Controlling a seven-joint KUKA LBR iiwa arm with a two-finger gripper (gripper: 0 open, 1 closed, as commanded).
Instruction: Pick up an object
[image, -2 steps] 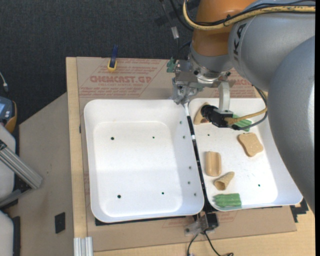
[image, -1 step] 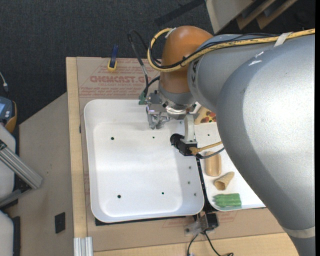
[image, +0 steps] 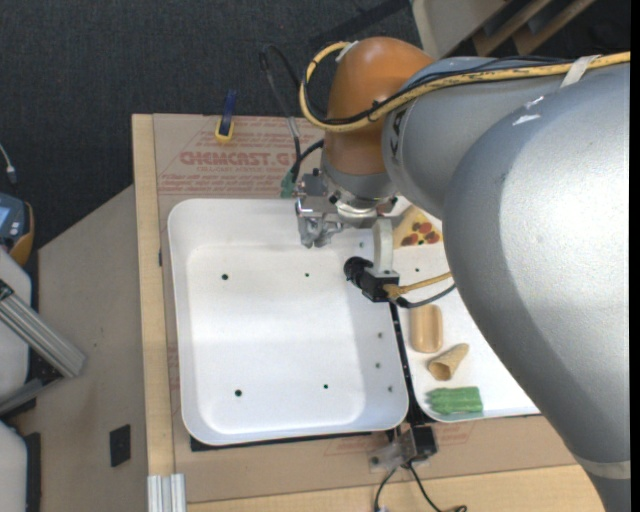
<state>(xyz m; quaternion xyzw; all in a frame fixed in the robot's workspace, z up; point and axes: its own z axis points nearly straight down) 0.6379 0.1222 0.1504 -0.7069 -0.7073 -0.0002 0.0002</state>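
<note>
Camera view: claw (image: 316, 232) over left bin (image: 200, 330).

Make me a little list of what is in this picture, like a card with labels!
left bin: shallow white plastic bin with small dark dots on its floor
right bin: second white bin, partly covered by the arm
toys in right bin: tan cylinder-shaped block, tan cone-shaped toy, green leafy toy, pizza-slice toy
arm: big grey robot arm with orange band
end effector: metal end effector over the far edge of the left bin
bench: brown cardboard sheet under the bins
</note>
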